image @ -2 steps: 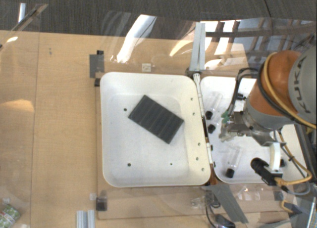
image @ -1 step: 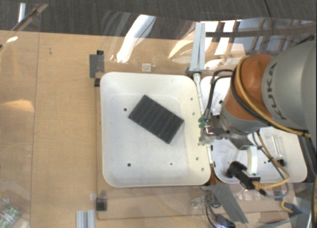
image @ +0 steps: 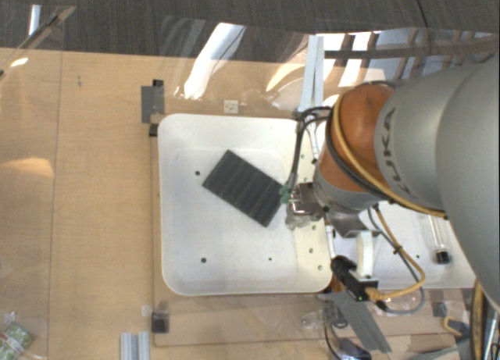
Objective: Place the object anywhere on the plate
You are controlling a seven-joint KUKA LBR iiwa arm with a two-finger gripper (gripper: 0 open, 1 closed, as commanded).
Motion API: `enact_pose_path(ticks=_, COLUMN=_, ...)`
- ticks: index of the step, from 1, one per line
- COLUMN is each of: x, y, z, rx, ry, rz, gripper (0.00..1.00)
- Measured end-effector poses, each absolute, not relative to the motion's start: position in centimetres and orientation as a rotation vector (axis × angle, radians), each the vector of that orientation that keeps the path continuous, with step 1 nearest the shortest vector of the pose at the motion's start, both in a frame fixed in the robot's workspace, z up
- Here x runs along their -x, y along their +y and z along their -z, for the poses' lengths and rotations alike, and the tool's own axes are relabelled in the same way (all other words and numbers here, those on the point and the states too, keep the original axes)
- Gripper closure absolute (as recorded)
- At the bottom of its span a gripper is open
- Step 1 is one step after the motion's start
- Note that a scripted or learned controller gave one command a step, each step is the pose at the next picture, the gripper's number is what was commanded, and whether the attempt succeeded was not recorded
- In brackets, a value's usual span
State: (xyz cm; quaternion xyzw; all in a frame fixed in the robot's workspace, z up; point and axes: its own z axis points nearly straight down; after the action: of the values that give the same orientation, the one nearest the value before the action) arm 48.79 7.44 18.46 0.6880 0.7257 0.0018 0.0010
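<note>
Looming nearest: grey arm with orange band (image: 406, 147), pincer (image: 295, 204) at right edge of dark ribbed rectangular plate (image: 244, 187) in left white bin (image: 187, 272). Pincer state: cannot tell. Object not discernible; placement unconfirmed.

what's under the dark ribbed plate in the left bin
The dark ribbed plate lies flat on the floor of the left white bin. Whatever is directly beneath it is covered. The arm hides the bin's right edge.

Robot lab: bench (image: 86, 194) w/ bins (image: 187, 265)
</note>
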Motion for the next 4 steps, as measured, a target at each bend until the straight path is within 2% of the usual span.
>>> enact_pose_path(ticks=1, x=-51.2, y=11.9, z=-20.4, rx=-2.454, ry=1.959, rz=-0.005, gripper=1.0)
enact_pose_path(ticks=2, x=-51.2, y=11.9, z=-20.4, rx=-2.454, ry=1.959, rz=-0.004, gripper=0.0)
enact_pose_path(ticks=3, x=-51.4, y=12.0, z=-21.5, rx=-2.445, ry=1.968, rz=-0.008, gripper=1.0)
enact_pose_path(ticks=4, x=-51.3, y=12.0, z=-21.5, rx=-2.445, ry=1.969, rz=-0.007, gripper=0.0)
